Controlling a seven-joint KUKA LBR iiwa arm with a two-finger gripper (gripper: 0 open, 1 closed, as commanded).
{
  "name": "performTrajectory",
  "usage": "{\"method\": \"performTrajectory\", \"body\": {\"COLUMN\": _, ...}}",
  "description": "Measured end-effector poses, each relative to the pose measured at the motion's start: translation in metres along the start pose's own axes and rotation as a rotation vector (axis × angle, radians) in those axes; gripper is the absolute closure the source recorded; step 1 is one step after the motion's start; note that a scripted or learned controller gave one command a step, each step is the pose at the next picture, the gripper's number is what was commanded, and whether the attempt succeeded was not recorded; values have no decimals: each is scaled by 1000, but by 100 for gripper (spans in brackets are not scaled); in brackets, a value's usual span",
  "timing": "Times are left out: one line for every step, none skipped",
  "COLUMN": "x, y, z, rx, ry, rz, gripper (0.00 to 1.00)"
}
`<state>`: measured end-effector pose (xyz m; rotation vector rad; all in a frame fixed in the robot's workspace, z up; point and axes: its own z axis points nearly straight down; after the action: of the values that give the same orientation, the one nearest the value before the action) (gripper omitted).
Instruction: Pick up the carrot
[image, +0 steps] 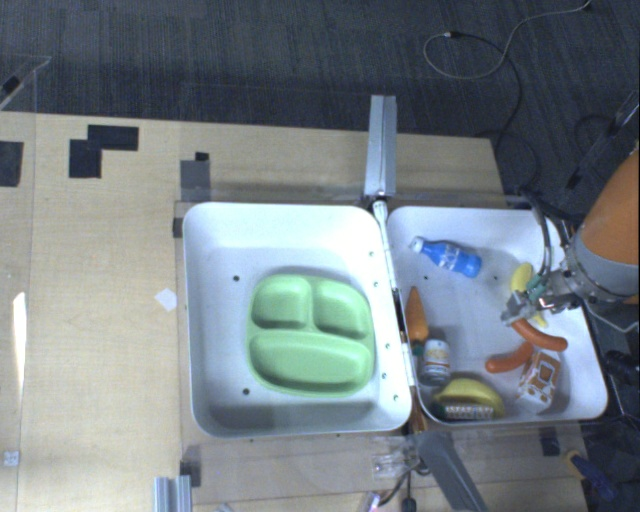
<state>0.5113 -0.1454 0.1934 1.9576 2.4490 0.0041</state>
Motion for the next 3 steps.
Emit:
{"method": "performTrajectory", "body": {"x": 46, "y": -13, "z": -20, "rx": 2, "ry": 2, "rz": 345, "gripper": 100}}
{"method": "performTrajectory", "body": {"x": -30, "y": 34, "z": -71, "rx": 2, "ry": 0, "rz": 556, "gripper": 100}}
{"method": "performTrajectory", "body": {"x": 3, "y": 71, "z": 3, "rx": 6, "ry": 1, "rz": 658, "gripper": 100}}
